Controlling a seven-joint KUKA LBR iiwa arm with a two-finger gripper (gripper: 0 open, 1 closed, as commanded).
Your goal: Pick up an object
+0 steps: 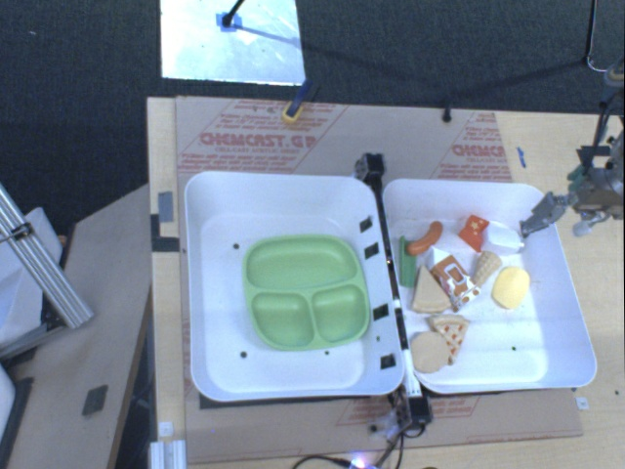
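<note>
Yellow lemon (511, 287) lay below-left of your gripper (536, 222), in the right bin (566, 355); jaw state: cannot tell.

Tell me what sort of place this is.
Probably a robot lab test bench: two white bins side by side on a board, toy food piled in the right one, a green divided tray in the left, and a gripper reaching in.

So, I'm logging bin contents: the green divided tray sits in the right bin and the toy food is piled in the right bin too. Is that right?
Not quite. The camera view shows the green divided tray in the left bin, with nothing on it. The rest stands: the toy food, including the hot dog and the lemon, is piled in the right bin.
</note>
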